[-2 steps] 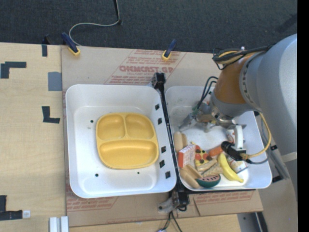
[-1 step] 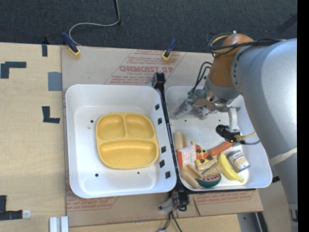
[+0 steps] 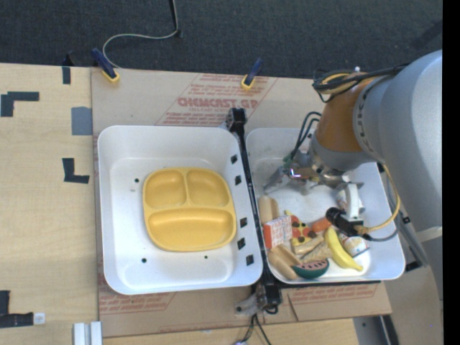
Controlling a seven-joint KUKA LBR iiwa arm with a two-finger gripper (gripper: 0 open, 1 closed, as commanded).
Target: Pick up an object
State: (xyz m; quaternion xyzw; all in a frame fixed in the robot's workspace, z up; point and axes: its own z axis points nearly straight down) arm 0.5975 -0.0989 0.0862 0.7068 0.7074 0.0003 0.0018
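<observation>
My gripper (image 3: 287, 177): over right bin's (image 3: 392, 264) upper-left corner; grip state, I cannot tell.
Banana (image 3: 341, 250): bin's lower edge.

Arm (image 3: 402, 113): upper bulk cut off by the right edge; it hides the far right corner of the right bin (image 3: 388, 264).
Gripper (image 3: 287, 175): blurred metal parts just left of the orange band, finger position unreadable.
Toy food heap (image 3: 309, 246): pieces overlap at the near end of the right bin; the banana (image 3: 338, 250) covers part of a small item beside it, kind unclear.
Cable (image 3: 144, 31): runs off the top edge, beyond the cardboard sheet (image 3: 208, 103).
Black tape marks (image 3: 18, 103): one cut off by the left edge.
</observation>
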